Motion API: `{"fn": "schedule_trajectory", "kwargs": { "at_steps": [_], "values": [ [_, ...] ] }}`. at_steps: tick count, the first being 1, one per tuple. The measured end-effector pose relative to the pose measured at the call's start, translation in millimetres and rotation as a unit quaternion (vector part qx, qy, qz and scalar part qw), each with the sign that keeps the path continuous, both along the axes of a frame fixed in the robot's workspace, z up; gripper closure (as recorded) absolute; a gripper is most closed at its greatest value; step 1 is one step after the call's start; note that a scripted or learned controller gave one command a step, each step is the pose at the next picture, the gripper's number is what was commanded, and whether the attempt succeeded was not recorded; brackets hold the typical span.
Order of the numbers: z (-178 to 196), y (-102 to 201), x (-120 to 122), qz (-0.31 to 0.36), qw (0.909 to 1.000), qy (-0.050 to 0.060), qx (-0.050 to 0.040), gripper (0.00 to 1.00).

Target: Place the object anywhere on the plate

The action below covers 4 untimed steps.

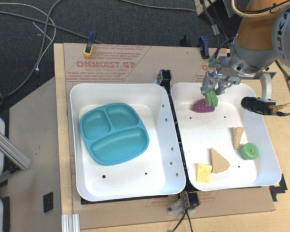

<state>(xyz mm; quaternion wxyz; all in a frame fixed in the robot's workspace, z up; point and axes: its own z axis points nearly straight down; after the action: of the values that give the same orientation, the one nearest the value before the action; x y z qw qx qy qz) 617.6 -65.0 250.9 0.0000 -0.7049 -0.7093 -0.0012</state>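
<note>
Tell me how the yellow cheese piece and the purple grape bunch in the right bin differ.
The yellow cheese piece is blocky and flat-sided; the grape bunch is lumpy with a green stem. The cheese lies at the near edge of the right bin, apart from the arm; the grapes lie at the far end, right under the gripper. Both are small toy foods.

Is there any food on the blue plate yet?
No, it is empty. The blue plate shows only bare compartments in the left bin; the purple grapes lie in the right bin, under the gripper.
</note>
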Motion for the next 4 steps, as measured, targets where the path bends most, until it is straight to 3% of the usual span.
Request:
{"fn": "schedule_trajectory", "kwargs": {
  "at_steps": [3,4],
  "values": [
    [-23.5,163.7,6.5,0.000,1.0000,0.001,0.0003,1.00],
    [-14.4,215.9,27.6,0.000,1.0000,0.000,0.0007,1.00]
  ]
}}
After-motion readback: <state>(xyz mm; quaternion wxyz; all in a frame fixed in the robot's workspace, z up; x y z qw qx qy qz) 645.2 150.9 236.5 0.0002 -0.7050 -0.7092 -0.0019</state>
